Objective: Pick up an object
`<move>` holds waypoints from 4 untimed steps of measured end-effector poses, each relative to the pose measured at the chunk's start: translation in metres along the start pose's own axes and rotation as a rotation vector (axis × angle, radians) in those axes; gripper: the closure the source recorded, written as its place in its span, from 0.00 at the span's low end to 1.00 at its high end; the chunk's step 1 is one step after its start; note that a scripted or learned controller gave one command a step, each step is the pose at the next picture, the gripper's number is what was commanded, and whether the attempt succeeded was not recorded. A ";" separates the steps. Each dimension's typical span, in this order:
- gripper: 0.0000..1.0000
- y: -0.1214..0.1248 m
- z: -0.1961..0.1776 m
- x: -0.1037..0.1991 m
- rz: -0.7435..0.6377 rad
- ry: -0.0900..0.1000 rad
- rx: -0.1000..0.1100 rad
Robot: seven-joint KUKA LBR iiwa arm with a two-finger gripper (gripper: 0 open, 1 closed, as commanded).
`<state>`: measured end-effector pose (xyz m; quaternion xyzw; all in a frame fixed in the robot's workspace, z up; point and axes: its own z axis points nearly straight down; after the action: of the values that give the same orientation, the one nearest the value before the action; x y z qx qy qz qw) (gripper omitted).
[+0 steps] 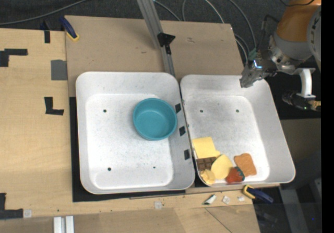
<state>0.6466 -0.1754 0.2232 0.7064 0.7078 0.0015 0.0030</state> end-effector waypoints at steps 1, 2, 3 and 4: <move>1.00 0.000 0.003 0.000 0.001 0.001 0.007; 1.00 -0.019 0.004 0.061 -0.004 0.004 0.009; 1.00 -0.045 0.000 0.102 -0.003 0.004 0.009; 1.00 -0.060 -0.006 0.162 -0.005 0.005 0.009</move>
<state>0.5865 -0.0136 0.2282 0.7045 0.7097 0.0001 -0.0018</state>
